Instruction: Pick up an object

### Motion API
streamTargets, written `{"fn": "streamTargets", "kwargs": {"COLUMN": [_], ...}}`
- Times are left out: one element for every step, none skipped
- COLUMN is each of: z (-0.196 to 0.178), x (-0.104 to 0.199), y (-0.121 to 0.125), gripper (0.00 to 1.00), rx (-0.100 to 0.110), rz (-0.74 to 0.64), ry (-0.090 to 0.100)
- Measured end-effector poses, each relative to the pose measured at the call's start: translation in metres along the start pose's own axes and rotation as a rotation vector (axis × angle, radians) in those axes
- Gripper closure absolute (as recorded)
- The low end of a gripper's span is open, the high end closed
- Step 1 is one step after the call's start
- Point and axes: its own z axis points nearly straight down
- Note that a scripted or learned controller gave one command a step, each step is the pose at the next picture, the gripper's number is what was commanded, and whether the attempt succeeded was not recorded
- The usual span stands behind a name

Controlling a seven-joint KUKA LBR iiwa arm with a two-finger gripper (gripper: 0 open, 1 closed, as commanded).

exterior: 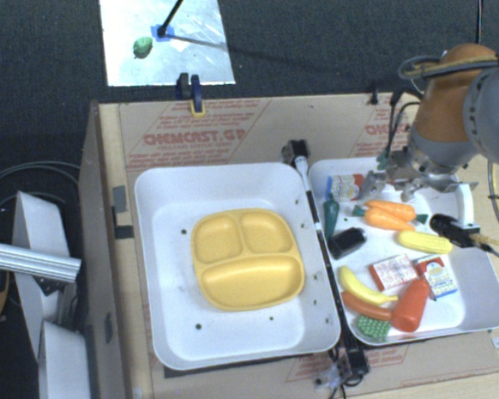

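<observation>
Carrot point(389, 215) lies in right bin point(490, 304) under claw point(400, 181), grip unclear.

The arm point(483, 107) is rounded and grey, with a broad orange band point(448, 101) above a pale grey wrist. Thin black cables loop over its top and hang beside it. Its pincer point(394, 179) is dark metal.
</observation>
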Motion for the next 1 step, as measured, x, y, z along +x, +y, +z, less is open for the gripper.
{"fn": "streamTargets", "kwargs": {"z": [0.0125], "x": [0.0100], "y": [0.0360], "gripper": [0.00], "rx": [0.001], "rz": [-0.002], "ry": [0.001]}}
